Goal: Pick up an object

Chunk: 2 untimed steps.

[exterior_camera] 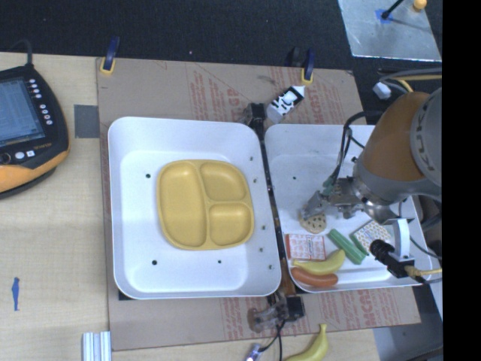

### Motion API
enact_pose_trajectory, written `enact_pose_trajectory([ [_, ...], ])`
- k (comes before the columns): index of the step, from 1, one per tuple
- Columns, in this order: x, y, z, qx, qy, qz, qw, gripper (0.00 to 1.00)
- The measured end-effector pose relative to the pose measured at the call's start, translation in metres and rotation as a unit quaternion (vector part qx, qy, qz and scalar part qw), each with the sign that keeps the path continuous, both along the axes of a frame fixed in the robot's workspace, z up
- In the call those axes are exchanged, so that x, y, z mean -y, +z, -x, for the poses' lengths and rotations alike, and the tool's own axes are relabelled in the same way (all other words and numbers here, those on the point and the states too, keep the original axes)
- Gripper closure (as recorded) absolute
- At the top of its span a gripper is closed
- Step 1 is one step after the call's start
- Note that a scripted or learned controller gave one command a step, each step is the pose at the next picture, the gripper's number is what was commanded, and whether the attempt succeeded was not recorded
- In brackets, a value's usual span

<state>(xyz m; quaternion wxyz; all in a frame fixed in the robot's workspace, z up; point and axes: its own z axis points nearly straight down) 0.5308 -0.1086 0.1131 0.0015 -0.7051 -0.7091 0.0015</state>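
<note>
The gripper (314, 207) hangs low in the right bin (301, 153), its fingers spread apart just above a round brown cookie (313, 221) that lies on the bin floor, not between them. A banana (322, 262) and hot dog (314, 278) lie nearer the front rim.

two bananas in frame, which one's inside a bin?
The yellow toy banana in the right white bin, above the red sausage. The other banana lies on the cardboard.
</note>
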Motion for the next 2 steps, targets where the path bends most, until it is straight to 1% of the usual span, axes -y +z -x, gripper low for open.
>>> enact_pose_trajectory([
  [1, -0.0035, -0.0217, -0.0104, -0.001, 0.000, -0.0003, 1.0000, 0.00],
  [2, -0.0062, -0.0217, -0.0048, -0.001, 0.000, -0.0001, 1.0000, 0.00],
])
